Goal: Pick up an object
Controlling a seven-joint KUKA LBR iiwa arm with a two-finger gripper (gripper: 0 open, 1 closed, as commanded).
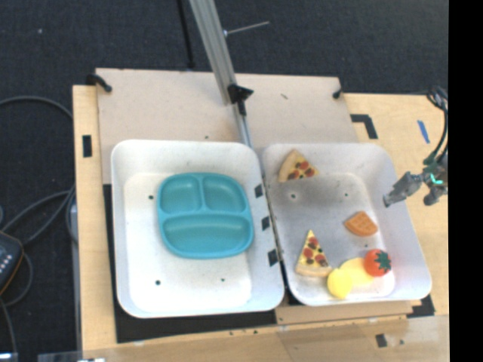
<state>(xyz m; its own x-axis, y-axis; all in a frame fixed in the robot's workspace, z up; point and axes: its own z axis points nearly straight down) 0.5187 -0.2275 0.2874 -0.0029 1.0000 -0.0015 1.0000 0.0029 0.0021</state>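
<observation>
The right bin (392, 225) holds toy food. One pizza slice (296, 167) lies at its far left corner, and a second pizza slice (312, 254) sits near the front. An orange waffle-like piece (361, 224) rests right of centre. A yellow round piece (343, 280) and a red tomato (376, 262) lie at the front right. My gripper (416, 189) hangs at the bin's right edge, its two fingers spread open with nothing between them, up and to the right of the waffle piece.
The left bin (128, 225) holds a teal divided plate (204, 215). A metal pole (215, 44) slants down from the top to the gap between the bins. Cables lie on the dark floor at the left.
</observation>
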